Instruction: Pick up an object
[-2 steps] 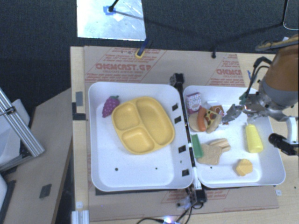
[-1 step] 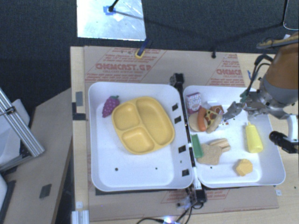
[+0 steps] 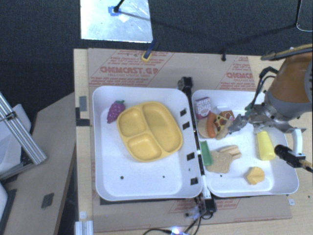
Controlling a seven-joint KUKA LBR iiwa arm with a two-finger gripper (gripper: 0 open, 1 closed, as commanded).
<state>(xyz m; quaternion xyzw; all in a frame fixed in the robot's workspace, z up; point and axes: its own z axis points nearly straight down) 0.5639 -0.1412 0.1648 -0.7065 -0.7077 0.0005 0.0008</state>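
- So, I'm the gripper (image 3: 240,124) hanging low over the right bin (image 3: 283,184), reaching in from the right with my tip just beside the pizza slice (image 3: 223,122).
- That slice sits near the bin's left wall, overlapping an orange round thing (image 3: 211,125), with a small purple carton (image 3: 203,106) just behind it.
- My guess: it's a light, stiff plastic toy, flat and probably a bit slick, so pinching across its narrow edges beats trying to grab the flat face.
- It won't break, but it could skate sideways into its neighbours if I come down off-centre.
- My jaws: honestly can't tell if they're apart or together, too dark and small from up here.
- I can't see anything between them, so I'm not claiming I hold anything.
- Other options nearby: yellow bottle (image 3: 265,145), tan hand-shaped piece (image 3: 225,159), green stick (image 3: 205,152).
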